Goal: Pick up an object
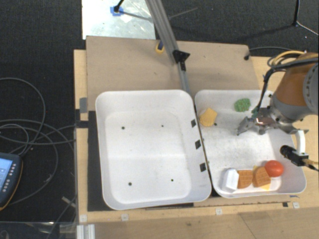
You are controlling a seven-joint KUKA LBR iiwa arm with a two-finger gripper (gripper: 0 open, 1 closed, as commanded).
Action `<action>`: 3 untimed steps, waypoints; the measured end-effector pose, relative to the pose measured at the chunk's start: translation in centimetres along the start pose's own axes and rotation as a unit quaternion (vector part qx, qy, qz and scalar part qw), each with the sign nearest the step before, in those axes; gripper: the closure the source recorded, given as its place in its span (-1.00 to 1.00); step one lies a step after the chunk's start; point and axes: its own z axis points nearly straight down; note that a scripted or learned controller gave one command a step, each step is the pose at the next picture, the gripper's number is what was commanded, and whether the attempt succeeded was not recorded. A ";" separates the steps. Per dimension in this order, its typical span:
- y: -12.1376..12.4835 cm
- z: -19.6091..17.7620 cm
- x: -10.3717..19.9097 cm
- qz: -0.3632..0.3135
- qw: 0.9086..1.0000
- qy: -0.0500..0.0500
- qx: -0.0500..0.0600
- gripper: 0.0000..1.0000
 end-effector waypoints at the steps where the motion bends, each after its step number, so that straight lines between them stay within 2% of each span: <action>1: 0.2 -1.4 -0.1 0.000 1.000 -0.001 -0.003 1.00; 3: 1.1 -14.3 -0.5 -0.002 1.000 -0.002 -0.006 1.00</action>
